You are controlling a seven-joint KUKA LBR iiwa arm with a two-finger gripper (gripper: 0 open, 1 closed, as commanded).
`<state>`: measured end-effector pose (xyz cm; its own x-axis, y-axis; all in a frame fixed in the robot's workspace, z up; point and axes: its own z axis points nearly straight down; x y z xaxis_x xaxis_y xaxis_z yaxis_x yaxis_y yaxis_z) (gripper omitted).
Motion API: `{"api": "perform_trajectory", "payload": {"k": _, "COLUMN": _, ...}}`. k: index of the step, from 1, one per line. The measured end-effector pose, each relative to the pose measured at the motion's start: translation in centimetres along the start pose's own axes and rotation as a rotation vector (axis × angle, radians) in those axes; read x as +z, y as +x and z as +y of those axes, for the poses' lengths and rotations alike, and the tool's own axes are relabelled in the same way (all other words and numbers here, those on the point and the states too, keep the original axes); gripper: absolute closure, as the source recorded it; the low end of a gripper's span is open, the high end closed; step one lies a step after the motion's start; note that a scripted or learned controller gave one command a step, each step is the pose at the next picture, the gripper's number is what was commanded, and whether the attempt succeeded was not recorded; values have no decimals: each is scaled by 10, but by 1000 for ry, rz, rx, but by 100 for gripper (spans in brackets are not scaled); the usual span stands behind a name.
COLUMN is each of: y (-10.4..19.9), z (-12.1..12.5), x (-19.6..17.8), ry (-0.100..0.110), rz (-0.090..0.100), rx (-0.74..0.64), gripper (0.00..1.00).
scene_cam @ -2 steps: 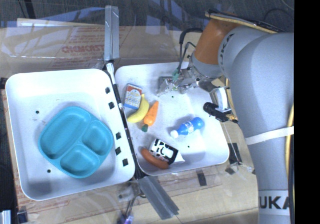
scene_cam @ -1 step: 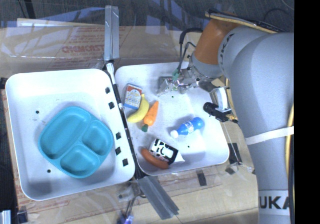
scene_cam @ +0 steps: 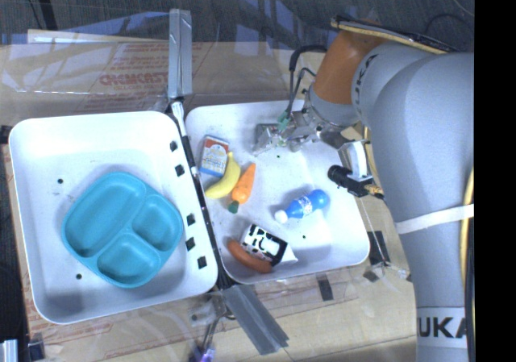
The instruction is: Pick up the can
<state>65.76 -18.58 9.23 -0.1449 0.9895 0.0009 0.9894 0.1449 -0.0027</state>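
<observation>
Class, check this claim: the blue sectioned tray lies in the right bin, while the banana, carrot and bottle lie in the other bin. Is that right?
Not quite. The camera view shows the blue sectioned tray in the left bin, not the right. The banana, carrot and bottle do lie in the other bin, the right bin.

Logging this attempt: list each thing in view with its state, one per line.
can: lying flat, untouched, against the banana
banana: lying beside the carrot
carrot: lying flat
blue bottle: on its side
blue divided tray: flat in the left bin
gripper: low over the right bin, holding nothing seen
</observation>
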Motion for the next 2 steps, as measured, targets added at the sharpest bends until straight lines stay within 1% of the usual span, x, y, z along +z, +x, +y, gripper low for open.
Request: {"api": "perform_trajectory", "payload": {"k": 2, "y": 0, "z": 0, "x": 0, "ry": 0, "rz": 0, "rx": 0, "gripper": 0}}
